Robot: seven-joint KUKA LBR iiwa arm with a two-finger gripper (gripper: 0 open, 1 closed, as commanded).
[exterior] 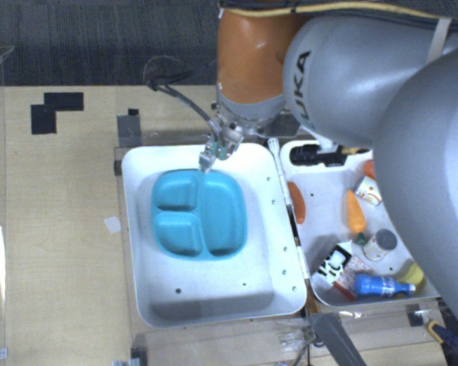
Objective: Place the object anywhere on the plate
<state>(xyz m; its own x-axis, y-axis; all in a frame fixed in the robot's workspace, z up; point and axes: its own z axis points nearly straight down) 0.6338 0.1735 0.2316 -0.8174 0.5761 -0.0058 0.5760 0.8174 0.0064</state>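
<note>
Hung the gripper [209, 159] just over the plate [198, 213], near the far edge of the left bin [213, 307]. Could not tell if open, shut or holding anything. Best to go low over a plate hollow, then let go softly.

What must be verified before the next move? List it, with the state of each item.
1. Pincer over the target: ok, it sits above the upper rim of the blue three-compartment plastic plate.
2. Object held in the pincer: cannot tell, the tip is too small to show anything between its fingers.
3. Plate lies flat inside the left white bin: ok.
4. Plate compartments free to receive something: ok, nothing lies in them.
5. Other items, such as the orange carrot-shaped toy and the blue bottle, lie in the right white bin: ok.
</note>
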